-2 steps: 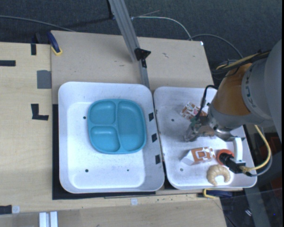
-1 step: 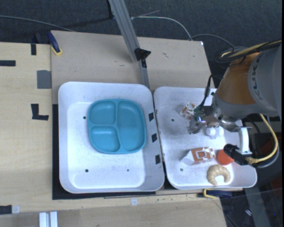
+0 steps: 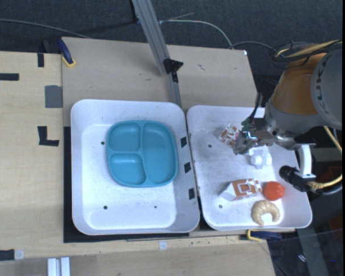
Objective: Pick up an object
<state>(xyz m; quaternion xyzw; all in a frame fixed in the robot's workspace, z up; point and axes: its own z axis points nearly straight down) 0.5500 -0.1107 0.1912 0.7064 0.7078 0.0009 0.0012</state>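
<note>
Bench: wood, two white bins side by side.
Left bin: teal plate.
Right bin: carton, croissant, tomato, wrapper, white lump.
Gripper: low between wrapper and lump; fingers unclear, cannot tell.
Advice: centre on one item, then close.
</note>
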